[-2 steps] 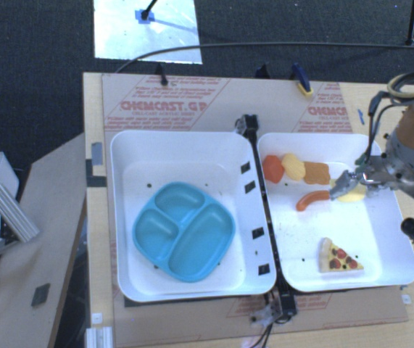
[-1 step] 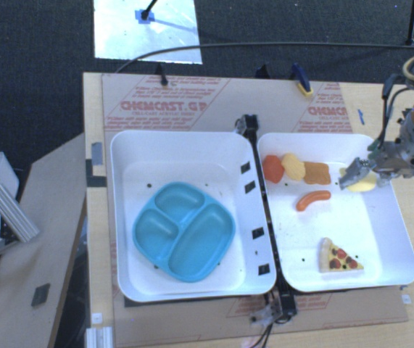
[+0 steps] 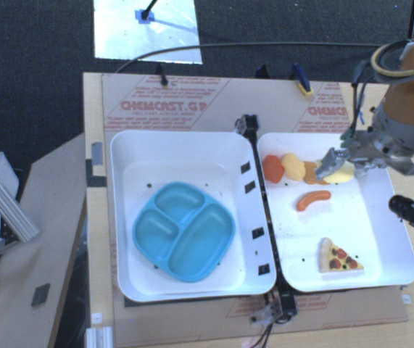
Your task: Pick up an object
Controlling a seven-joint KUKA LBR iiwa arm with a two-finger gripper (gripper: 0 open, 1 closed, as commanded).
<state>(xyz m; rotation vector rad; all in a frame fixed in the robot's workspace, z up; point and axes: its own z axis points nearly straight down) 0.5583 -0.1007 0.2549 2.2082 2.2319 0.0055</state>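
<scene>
**Orange band low over the right bin, nothing lifted yet**

Grey and orange, our arm (image 3: 410, 85) reaches in over the right bin (image 3: 388, 216), and the claw (image 3: 331, 167) sits low at the back of it, right among a row of toy foods. We see a red piece (image 3: 272, 168), a yellow piece (image 3: 293, 166) and a small orange-brown piece (image 3: 309, 171) lined up side by side, with a pale yellow piece (image 3: 341, 176) just under the claw tip. We cannot tell whether the claw is spread or closed, nor whether it grips anything; it touches or nearly touches that pale piece.

A sausage (image 3: 313, 200) lies near the middle of the bin, and a pizza slice (image 3: 338, 257) lies toward the front, well apart from the claw. The left bin (image 3: 119, 158) holds a blue divided plate (image 3: 184, 230).

We judge the task about midway: the approach looks made, but every object seems to rest on the bin floor, so the grasp and lift remain.
</scene>
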